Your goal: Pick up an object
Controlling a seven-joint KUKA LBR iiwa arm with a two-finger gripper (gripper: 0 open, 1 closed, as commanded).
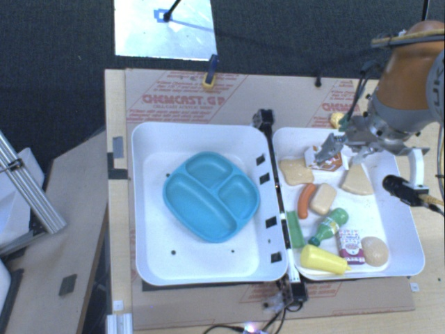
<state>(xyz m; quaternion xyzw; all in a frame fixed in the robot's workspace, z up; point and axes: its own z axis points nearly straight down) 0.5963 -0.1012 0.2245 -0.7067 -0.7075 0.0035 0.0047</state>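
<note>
My gripper hangs low over the back part of the right bin, reaching in from the right. Right beneath it lies a small red and white item, partly hidden by it. A toast slice lies just to its left and a pale wedge just to its right. Toward the front are an orange carrot, a tan bread piece, a green bottle, a yellow corn cob, a red and white carton and a beige round.
The left bin holds a blue divided tray. A black divider with clips runs between the bins. A green stick lies along the right bin's left wall. The arm's black side part overhangs the bin's right rim.
</note>
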